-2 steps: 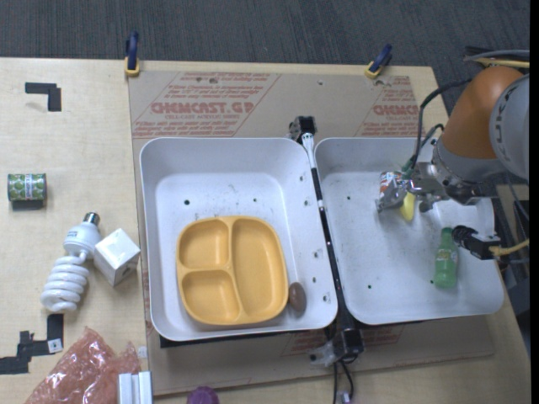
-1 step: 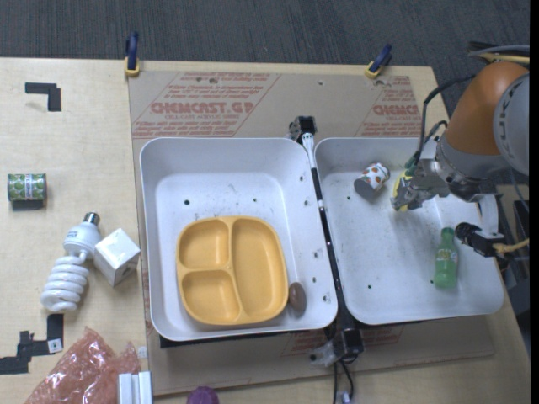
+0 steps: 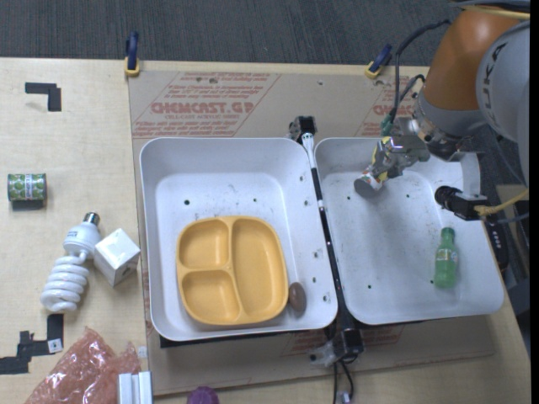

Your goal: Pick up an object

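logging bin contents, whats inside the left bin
A yellow divided plate lies in the left bin, with a small brown object at its lower right edge. The bin floor under the plate is covered.

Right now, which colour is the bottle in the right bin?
Green: the bottle has a paler label, seen in the camera view.

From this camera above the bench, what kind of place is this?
Probably a robot lab set up for grasping tests. Two white bins sit side by side on the bench, a yellow divided plate and a green bottle lie in them, and the gripper reaches in.
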